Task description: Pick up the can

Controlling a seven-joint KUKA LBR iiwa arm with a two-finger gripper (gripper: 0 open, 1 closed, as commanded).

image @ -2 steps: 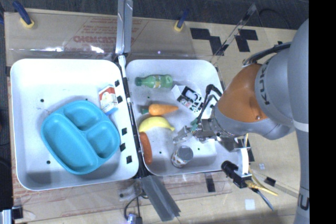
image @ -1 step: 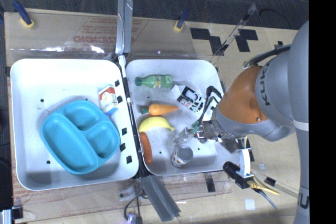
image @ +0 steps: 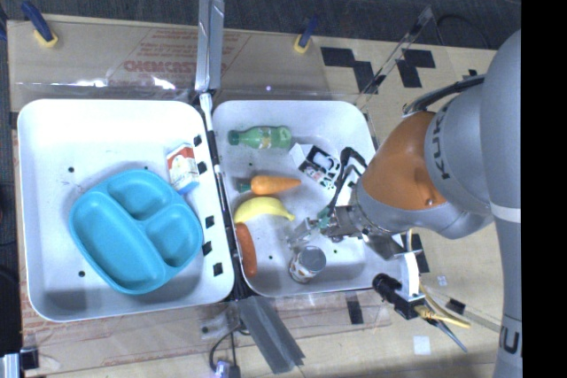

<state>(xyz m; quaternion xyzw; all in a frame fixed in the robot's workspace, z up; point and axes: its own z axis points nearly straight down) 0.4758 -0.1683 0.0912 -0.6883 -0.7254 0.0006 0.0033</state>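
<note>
Silver can (image: pixel 307 264) upright on right bin (image: pixel 354 115) floor, unlifted; my claw (image: pixel 307 232) just above it, spread, pinching nothing; grasp and lift remain.

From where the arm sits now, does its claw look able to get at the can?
Probably yes. The claw hangs just above the can in the right bin, and nothing lies over the can. The banana lies apart to the left.
</note>
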